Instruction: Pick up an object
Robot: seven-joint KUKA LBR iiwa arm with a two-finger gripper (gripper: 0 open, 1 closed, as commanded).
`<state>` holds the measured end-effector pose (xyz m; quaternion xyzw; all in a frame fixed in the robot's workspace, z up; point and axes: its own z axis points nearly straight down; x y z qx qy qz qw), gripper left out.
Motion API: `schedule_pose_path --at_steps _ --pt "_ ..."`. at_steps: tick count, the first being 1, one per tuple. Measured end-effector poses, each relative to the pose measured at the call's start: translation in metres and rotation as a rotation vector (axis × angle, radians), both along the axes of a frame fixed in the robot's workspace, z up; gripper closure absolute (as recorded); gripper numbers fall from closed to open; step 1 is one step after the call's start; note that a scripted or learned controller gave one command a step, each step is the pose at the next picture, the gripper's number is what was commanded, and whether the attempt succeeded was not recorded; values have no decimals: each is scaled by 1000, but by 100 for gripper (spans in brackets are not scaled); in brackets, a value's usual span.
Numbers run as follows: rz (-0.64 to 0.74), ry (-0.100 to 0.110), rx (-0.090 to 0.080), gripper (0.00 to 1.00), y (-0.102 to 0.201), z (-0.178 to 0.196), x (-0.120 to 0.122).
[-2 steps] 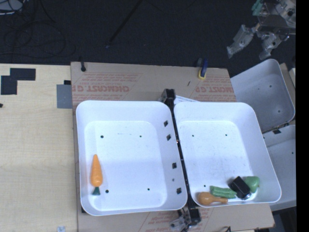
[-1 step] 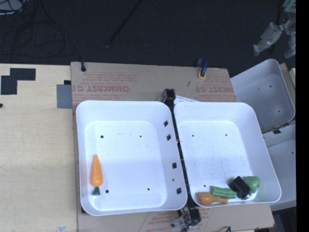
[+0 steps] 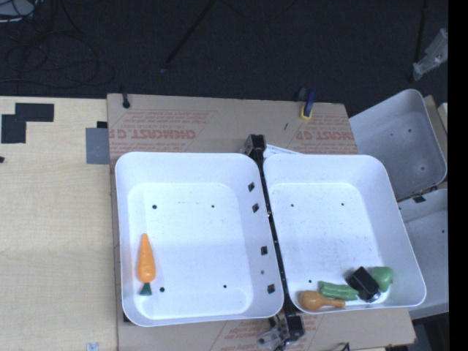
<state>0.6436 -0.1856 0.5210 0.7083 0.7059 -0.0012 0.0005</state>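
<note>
An orange carrot (image 3: 145, 259) with a small dark green stem end lies upright along the left side of the left bin (image 3: 183, 168). In the near right corner of the right bin (image 3: 329, 168) several items are bunched together: an orange pear-shaped piece (image 3: 319, 300), a green elongated piece (image 3: 336, 291), a black block (image 3: 363, 283) and a light green rounded piece (image 3: 382, 276) just behind it.
A black divider (image 3: 265, 232) with clips joins the two bins. Both rest on a cardboard sheet (image 3: 219, 126) on a wooden bench. A grey metal plate (image 3: 398, 141) stands at the right. A blue and yellow clamp (image 3: 308, 104) sits at the cardboard's far edge.
</note>
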Motion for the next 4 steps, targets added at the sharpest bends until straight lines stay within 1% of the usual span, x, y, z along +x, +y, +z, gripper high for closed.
schedule_pose_path --at_steps 1,2,3,4 --pt "2 0 1 0 -29 17 0" --pt "9 3 2 100 -26 26 1" --pt "8 3 3 100 -25 16 1" --pt "10 3 3 100 -25 15 1"
